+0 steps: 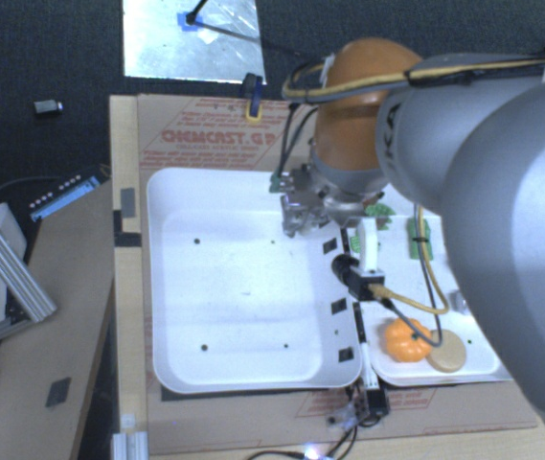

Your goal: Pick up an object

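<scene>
Two bins, gripper over the left one

Gripper (299, 214) hangs over the left bin (157, 276), at its far right corner by the wall shared with the right bin (416, 376), probably lined up for a drop there. Cannot tell how open it is or whether it has anything. Left bin floor looks bare apart from small dark dots. Right bin holds an orange object (401, 341) just beside a tan disc (447, 356), with green pieces (377, 211) farther back. The orange object looks the likeliest pick.

left bin (234, 295) open, arm (483, 161) covering right bin (395, 276)
</scene>
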{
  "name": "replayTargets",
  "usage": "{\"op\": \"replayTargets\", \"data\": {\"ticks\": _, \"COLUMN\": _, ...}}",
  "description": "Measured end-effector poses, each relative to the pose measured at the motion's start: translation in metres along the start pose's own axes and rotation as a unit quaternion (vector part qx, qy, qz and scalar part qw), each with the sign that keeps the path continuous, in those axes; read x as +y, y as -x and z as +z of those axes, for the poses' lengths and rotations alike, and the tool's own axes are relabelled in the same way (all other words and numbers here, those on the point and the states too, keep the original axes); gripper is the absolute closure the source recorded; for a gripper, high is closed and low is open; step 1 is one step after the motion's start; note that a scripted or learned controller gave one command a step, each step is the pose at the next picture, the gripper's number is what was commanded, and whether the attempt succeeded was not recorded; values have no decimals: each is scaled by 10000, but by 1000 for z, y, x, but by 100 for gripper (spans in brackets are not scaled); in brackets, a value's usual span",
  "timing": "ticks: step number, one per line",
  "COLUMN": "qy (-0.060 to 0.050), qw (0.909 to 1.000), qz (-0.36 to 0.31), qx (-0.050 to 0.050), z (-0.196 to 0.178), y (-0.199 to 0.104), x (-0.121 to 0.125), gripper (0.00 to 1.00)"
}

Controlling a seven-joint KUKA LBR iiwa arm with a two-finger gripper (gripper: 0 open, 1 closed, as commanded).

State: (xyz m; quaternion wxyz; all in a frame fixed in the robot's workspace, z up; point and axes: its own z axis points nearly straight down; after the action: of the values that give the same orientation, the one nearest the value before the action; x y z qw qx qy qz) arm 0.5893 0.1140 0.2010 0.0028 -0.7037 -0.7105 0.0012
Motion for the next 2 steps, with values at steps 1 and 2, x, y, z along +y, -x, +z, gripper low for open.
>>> {"op": "replayTargets", "data": {"ticks": 1, "qy": 64, "qw": 10000, "qz": -7, "qx": 4, "z": -13, "y": -91, "x": 50, "gripper": 100}}
{"op": "replayTargets", "data": {"ticks": 2, "qy": 28, "qw": 10000, "qz": 54, "qx": -11, "z": -42, "y": -48, "x": 5, "gripper": 100}}
